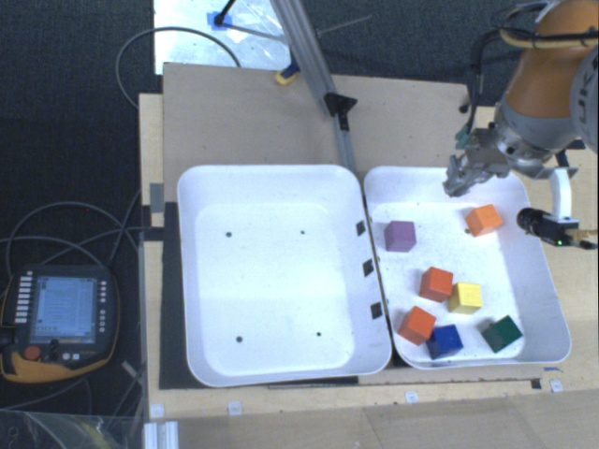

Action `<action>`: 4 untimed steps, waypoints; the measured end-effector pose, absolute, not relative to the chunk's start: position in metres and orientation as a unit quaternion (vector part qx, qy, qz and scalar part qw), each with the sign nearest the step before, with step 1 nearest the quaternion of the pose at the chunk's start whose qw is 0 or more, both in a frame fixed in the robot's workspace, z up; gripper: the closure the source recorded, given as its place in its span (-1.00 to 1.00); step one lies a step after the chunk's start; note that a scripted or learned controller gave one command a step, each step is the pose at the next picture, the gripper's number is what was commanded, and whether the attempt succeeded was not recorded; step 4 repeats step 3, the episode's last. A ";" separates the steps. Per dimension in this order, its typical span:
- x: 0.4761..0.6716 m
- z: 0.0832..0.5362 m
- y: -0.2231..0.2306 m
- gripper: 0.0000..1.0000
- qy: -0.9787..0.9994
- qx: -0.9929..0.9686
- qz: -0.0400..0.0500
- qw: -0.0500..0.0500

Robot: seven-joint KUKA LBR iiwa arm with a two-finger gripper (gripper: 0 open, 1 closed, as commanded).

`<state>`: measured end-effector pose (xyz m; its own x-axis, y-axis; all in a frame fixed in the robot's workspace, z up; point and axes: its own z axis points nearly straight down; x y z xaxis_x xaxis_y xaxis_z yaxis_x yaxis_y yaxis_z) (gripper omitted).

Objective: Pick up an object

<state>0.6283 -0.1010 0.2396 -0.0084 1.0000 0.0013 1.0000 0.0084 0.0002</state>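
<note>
While smooth cubes (436, 283) sit in the glossy right bin (552, 293), the fingers' (459, 181) state is unclear.

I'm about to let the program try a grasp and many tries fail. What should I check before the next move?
1. Gripper carries nothing: cannot tell; it hangs over the right bin's far edge.
2. Nearest target free to grasp: ok; the orange cube sits apart from the others.
3. Purple cube isolated: ok.
4. Near cluster loose enough: not ok; the yellow cube touches a red-orange cube, and the blue cube touches another.
5. Green cube away from wall: not ok; it lies close to the rim.
</note>
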 end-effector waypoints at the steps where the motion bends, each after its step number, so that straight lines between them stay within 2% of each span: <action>1: 0.613 0.248 -0.046 1.00 -0.711 -0.703 -0.001 0.001; 3: 0.582 0.253 0.050 1.00 -0.711 -0.703 -0.001 0.001; 4: 0.582 0.253 0.050 1.00 -0.711 -0.703 -0.001 0.001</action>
